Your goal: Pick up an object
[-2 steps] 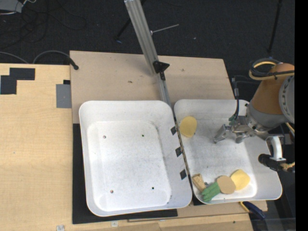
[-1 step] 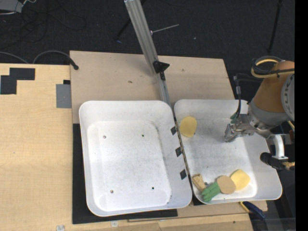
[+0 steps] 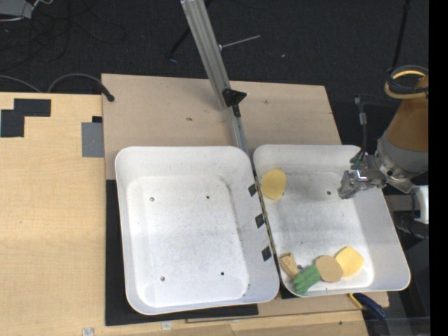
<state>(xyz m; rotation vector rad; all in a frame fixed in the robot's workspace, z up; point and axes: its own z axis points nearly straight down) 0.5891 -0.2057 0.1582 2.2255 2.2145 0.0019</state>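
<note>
Left bin (image 3: 185,222): white, shallow, on the bench; a few dark specks on its floor.
Right bin (image 3: 318,208): white, touching the left bin along a shared edge with three small black clips.
Yellow disc (image 3: 274,184): in the right bin, at its upper left, close to the shared edge, well apart from the other things.
Near-corner cluster: at the right bin's lower edge, a yellow block (image 3: 349,261) touching a tan round piece (image 3: 327,268); just left of that a green piece (image 3: 306,279), and beside it a small tan chunk (image 3: 288,263).
Arm (image 3: 407,135): enters from the right, orange band above the wrist, slanting down toward the right bin's upper right rim.
Gripper (image 3: 349,187): over the right bin just inside its right rim, near the upper corner; nothing seen between its fingers; whether they are apart or together cannot be told.
Gap: gripper is well apart from the disc and from the cluster.
Rail (image 3: 210,61): a grey metal bar slanting from the top down to the junction of the bins.
Bench (image 3: 49,187): pale wood at left, with dark and grey patches.
</note>
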